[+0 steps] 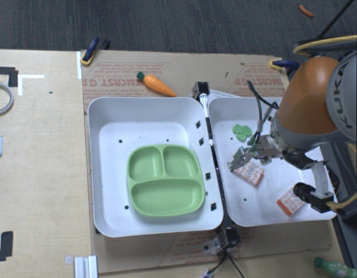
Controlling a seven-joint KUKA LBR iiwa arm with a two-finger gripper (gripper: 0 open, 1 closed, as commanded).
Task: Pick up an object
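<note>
While poised low in right bin [271,216] | pincer [243,157] just above white-and-red packet [249,173], packet at 5 o'clock of tips, long axis 10-to-4 | finger state: cannot tell | second packet [290,202] at 4 o'clock, green piece [242,132] at 12 | left bin [103,172]: green tray [165,180] | table [39,172]: carrot [157,84] at 11 o'clock

We note left bin [103,172]: white moulded plastic, smooth, faint sheen. Inside it, green divided plate [165,180]: matt plastic, even finish. Right of left bin, right bin [236,210]: same white plastic; two packets [248,172] [290,202] look like printed paper or foil. Behind left bin, carrot [157,84]: glossy orange plastic. Counter [39,172]: pale matt wood. Arm's orange band [310,97]: smooth, satin.
</note>
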